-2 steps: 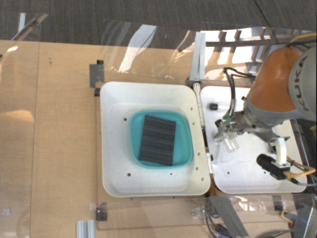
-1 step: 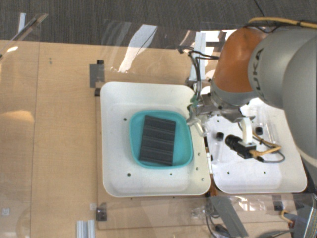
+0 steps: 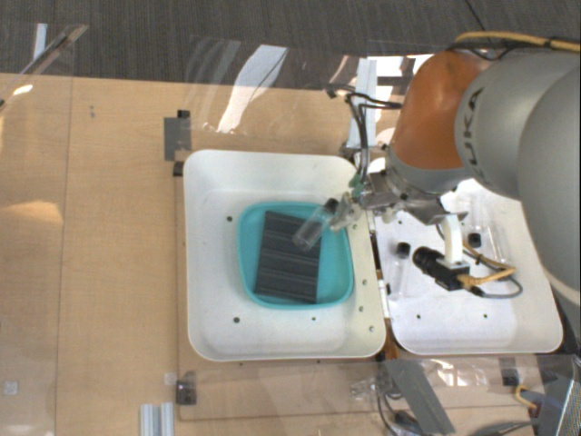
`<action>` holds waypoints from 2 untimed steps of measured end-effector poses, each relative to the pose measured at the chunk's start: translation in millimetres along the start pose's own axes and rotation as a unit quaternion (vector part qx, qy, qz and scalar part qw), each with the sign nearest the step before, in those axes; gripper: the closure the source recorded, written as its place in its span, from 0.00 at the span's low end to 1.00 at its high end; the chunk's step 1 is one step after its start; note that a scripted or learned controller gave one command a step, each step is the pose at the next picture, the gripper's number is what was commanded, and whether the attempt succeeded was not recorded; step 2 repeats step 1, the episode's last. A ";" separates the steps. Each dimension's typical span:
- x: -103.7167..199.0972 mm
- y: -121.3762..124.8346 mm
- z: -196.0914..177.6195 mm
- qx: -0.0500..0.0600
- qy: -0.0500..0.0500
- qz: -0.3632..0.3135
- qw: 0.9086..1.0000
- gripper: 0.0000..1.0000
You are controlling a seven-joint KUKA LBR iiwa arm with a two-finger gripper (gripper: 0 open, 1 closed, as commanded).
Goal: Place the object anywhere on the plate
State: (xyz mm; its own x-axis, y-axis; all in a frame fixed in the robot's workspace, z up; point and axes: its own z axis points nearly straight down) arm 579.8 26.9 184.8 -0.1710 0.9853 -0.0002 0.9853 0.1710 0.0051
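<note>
A dark ribbed block (image 3: 289, 258) lies on the teal plate (image 3: 340, 280) in the left bin (image 3: 209, 243). The jaws (image 3: 313, 230) hover over its upper right corner; whether they are released or clenched cannot be told.

A bulky grey arm (image 3: 536, 107) wears a glossy orange band (image 3: 434, 116), black cables trailing alongside it.

Bright, even light falls from above me. Glare streaks the clear sheet over the tabletop (image 3: 91, 243), strongest near the far edge. The 2 white bins (image 3: 209, 316) wash out almost to pure white, with soft, faint shadows. My arm (image 3: 508, 107) looms large and slightly blurred up close.
</note>
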 end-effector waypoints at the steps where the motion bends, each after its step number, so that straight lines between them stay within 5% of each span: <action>1: -30.7 -6.3 -52.4 -0.002 -0.001 -0.001 1.000 0.00; 2: -30.7 -6.3 -52.4 -0.002 -0.001 -0.001 1.000 0.00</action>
